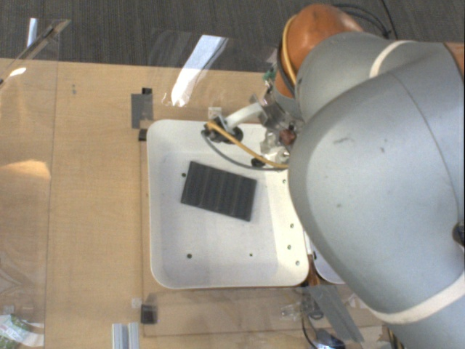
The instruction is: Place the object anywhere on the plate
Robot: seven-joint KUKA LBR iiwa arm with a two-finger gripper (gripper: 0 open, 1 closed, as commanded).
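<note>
KUKA arm at the bench: the robot's two-finger gripper [275,138] sits low over the upper right corner of a shallow white plastic bin [163,217], tucked beneath the orange band [320,20] and the bulky grey arm [385,173]. Whether the gripper is open or closed cannot be told from this angle, and nothing can be seen in its grasp. The arm's body blocks the gripper's right side and covers the whole right part of the bench.

A dark grey ribbed rectangular slab [219,190] lies flat on the bin floor, slightly skewed. It is below and to the left of the gripper in the view, apart from it, roughly in the bin's upper middle. Small dark dots [189,255] mark the bin floor closer to the lower wall.

Outside the bin, a dark grey block [143,107] stands at its upper left corner and a smaller dark block [148,313] at its lower left corner, both on the pale wooden bench [87,195]. A clear sheet with bright glare [192,67] lies over the bench on the left. Dark carpet [145,6] runs along the top.

At the bin's lower right corner a pale curved edge [325,270] peeks out from under the arm; what it belongs to cannot be made out. Grey metal fittings [327,315] at the bottom edge are cut off.
</note>
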